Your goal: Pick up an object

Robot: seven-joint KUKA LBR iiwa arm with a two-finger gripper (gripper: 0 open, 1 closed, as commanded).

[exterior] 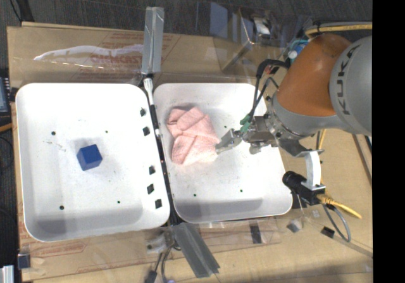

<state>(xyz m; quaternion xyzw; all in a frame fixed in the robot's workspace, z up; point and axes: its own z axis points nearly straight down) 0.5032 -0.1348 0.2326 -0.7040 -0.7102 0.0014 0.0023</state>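
Bench: cardboard-topped, bearing two white bins side by side | right bin point(253, 202): arm reaches over its right edge, low, presumably to grasp | pink cloth point(191, 136): crumpled by the right bin's left wall, nothing blocking it | gripper point(228, 142): touching the cloth's right edge; whether spread or pinching, cannot tell | blue cube point(89, 156): left bin point(38, 212), centre-left, well apart.
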